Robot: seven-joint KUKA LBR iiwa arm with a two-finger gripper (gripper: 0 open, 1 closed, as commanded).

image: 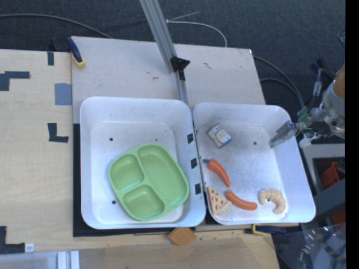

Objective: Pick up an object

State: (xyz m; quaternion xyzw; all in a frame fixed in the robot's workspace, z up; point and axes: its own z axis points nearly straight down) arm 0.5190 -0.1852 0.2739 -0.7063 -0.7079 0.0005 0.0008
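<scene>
The right bin [291, 167] holds several toy foods. A small grey-white can [219, 135] lies near its back. An orange carrot [219, 171] is at the left, and a reddish sausage [241, 200] lies beside a waffle-patterned wedge [217, 202] at the front left. A pale croissant-like piece [273, 199] sits in the front right corner. My gripper [279, 136] hovers over the bin's right wall, right of the can and apart from every object. Nothing is seen in its grasp.
The left bin [92, 150] carries a green divided plate [148, 181]. A slanted metal pole [160, 27] rises from the back between the bins. A brown cracker [181, 236] lies on the bench in front of the bins. A blue-yellow clamp [76, 51] sits at the back left.
</scene>
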